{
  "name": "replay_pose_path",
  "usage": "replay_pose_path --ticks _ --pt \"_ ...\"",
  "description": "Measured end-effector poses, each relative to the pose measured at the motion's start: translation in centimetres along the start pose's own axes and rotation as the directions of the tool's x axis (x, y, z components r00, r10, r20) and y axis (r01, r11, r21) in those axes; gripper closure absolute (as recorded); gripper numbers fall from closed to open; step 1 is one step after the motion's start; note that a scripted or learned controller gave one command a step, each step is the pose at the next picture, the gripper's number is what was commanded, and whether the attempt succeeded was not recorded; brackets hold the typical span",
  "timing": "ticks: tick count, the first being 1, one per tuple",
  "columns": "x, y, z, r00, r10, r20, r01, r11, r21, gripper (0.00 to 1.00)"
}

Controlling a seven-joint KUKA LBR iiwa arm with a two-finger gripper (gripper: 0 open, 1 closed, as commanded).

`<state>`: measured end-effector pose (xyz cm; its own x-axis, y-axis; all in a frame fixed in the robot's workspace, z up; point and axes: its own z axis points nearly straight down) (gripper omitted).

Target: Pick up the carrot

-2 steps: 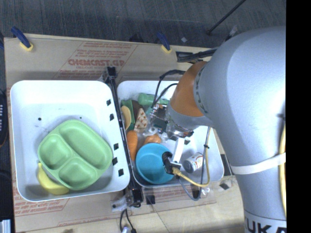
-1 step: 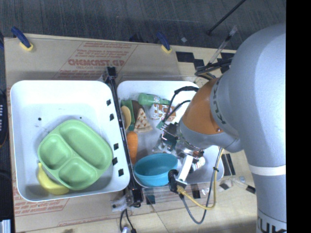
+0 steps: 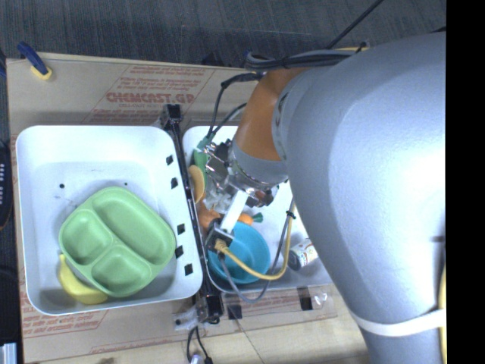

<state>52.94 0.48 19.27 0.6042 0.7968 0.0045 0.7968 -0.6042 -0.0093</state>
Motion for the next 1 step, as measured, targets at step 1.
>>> replay_pose_path --ticks 1 --pt "-7.83 3.0 0.15 0.981 -0.193 0.009 0.193 0.981 0.004 1.0"
